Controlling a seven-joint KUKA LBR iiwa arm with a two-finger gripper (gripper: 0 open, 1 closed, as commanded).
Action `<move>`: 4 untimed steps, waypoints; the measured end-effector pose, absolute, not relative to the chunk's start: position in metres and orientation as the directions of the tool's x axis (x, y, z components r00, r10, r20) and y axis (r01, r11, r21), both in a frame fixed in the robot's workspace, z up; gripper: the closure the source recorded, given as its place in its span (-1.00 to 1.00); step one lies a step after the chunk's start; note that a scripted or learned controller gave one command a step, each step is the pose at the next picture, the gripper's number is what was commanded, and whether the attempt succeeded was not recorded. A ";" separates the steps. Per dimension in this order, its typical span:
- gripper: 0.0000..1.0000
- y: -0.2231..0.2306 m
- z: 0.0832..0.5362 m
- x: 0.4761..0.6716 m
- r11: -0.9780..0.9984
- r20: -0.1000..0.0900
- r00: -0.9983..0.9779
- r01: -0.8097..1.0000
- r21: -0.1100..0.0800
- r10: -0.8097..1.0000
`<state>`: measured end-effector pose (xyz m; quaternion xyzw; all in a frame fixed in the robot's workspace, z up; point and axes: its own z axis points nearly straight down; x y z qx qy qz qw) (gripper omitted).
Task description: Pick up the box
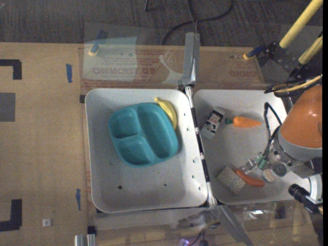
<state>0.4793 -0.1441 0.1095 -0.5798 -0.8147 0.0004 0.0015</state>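
Brown cardboard covers the table [41, 152], and dark carpet with a looping black cable runs along the far edge. Two shallow white bins sit side by side on it. In the left bin [148, 188] lies a teal divided plate [143, 133], with a yellow banana [169, 110] tucked against its far right rim and partly hidden by it.

Over the right bin [225, 152] hangs the grey arm [305, 124] with its orange band, reaching in from the right edge, where much of it is cut off. Its gripper [260, 164] hangs low near the bin's near side, just above and touching distance from an orange carrot-like piece [250, 179]; the wrist clutter and blur hide the fingertips, so whether they are apart or together cannot be told.

The box [212, 121], small with dark and white markings, lies tilted at the bin's far left, close against the wall between the bins and well apart from the gripper. Just right of it lies an orange carrot [247, 121]. A tan speckled block [231, 180] rests at the near side, touching the lower orange piece
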 end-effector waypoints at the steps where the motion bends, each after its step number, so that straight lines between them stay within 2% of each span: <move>1: 1.00 -0.102 0.089 0.486 0.136 -0.008 -0.136 0.991 0.016 0.991; 3: 1.00 -0.106 0.102 0.486 0.128 -0.006 -0.128 0.992 0.012 0.992; 4: -1.00 -0.106 0.102 0.486 0.128 -0.006 -0.127 0.992 0.012 0.992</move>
